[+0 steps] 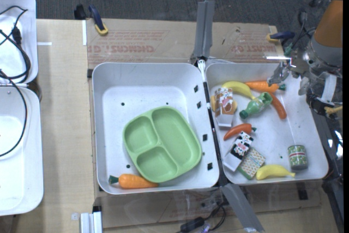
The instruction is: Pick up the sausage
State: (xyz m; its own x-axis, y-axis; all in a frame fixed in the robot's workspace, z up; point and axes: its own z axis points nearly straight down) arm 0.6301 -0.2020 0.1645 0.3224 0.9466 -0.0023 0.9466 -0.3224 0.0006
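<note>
two bins sit side by side on the counter, and the sausage (278, 106) lies in the right bin (313, 123) near its far right corner, long axis slanting from upper left to lower right, just beside the green bottle (256, 106) and a carrot (264, 85). the end effector (282, 72) hovers at the bin's far rim just above it, whether open or closed i cannot tell. open floor lies to the sausage's right.

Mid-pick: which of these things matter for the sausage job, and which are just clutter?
Job: sausage, gripper, right bin.
Clutter: plate, left-bin carrot, banana, bottle, can, carton.
</note>
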